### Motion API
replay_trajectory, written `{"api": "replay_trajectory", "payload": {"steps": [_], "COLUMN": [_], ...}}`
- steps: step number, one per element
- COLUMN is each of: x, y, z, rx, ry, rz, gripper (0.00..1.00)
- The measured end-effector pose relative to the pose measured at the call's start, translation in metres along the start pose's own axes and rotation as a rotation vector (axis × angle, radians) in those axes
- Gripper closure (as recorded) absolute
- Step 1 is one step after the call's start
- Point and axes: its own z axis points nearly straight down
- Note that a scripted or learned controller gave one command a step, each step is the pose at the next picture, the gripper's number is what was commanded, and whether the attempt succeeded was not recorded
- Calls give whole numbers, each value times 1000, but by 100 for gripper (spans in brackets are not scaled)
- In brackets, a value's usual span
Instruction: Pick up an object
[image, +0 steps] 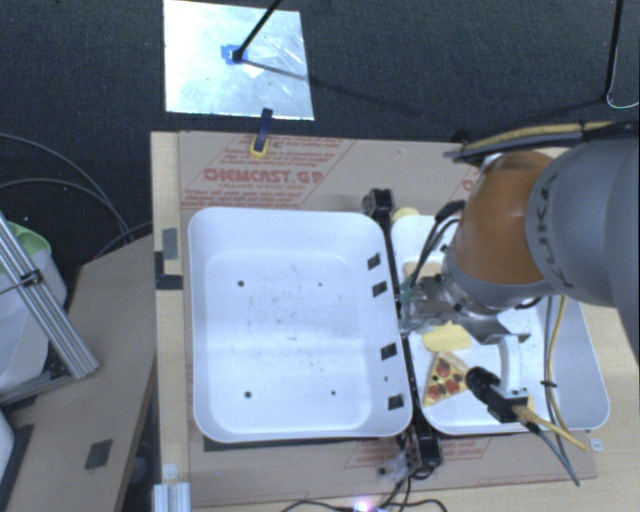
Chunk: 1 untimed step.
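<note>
The grey arm with its orange band (505, 230) hangs over the right bin (590, 400) and hides most of it. Below the wrist lie a pale yellow object (447, 339) and a toy pizza slice (445, 380) with red dots, near the bin's left wall. A small cream object (405, 215) peeks out at the bin's far left corner. The gripper is under the wrist, around the bin's left side (425, 310), with the arm body covering it.
The left bin (290, 325) sits beside the right one, joined by black clips (385, 320) along the shared edge. Cables (550, 430) trail over the right bin's front. A metal sheet (238, 60) lies beyond the bench.
</note>
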Motion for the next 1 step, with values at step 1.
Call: {"api": "replay_trajectory", "payload": {"steps": [1], "x": [31], "y": [-15], "z": [-154], "rx": [-13], "ry": [0], "rz": [2], "gripper": [100]}}
